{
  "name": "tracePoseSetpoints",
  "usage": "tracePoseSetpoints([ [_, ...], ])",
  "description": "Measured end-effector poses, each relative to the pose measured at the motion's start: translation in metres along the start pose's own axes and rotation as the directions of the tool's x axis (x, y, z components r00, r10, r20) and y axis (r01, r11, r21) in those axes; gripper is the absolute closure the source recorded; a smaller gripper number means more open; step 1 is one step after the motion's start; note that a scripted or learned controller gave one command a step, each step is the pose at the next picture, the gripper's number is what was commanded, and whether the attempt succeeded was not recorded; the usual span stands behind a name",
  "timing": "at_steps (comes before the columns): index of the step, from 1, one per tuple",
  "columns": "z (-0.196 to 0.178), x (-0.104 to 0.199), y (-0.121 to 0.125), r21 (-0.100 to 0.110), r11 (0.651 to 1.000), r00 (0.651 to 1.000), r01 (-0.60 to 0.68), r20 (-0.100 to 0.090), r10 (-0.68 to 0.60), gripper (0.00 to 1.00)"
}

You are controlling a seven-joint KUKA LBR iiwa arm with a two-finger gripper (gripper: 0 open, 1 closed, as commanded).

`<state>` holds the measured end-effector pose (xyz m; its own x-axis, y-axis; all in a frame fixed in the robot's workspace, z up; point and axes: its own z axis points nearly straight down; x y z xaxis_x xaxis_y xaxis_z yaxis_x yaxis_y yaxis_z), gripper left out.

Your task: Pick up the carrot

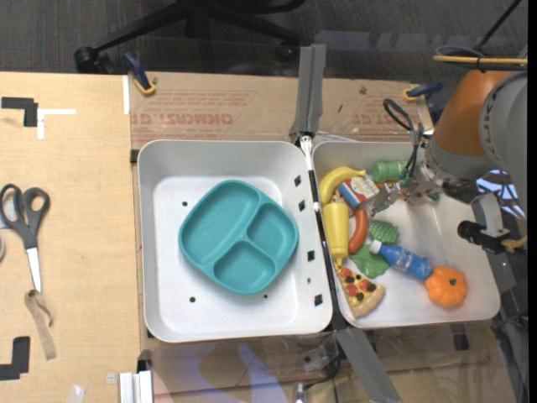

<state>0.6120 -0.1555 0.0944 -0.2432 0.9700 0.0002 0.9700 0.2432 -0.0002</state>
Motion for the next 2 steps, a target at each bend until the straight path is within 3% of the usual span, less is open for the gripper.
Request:
tracePoseSetpoints([
  [1,0.002,-0.023,-0.066,0.000,0.998,0.998,0.066,0.001,-0.066,0.00],
  [2,0.003,-0.054,-0.016,0.003,0.957,0.957,-0.289,-0.011,0.289,0.00],
])
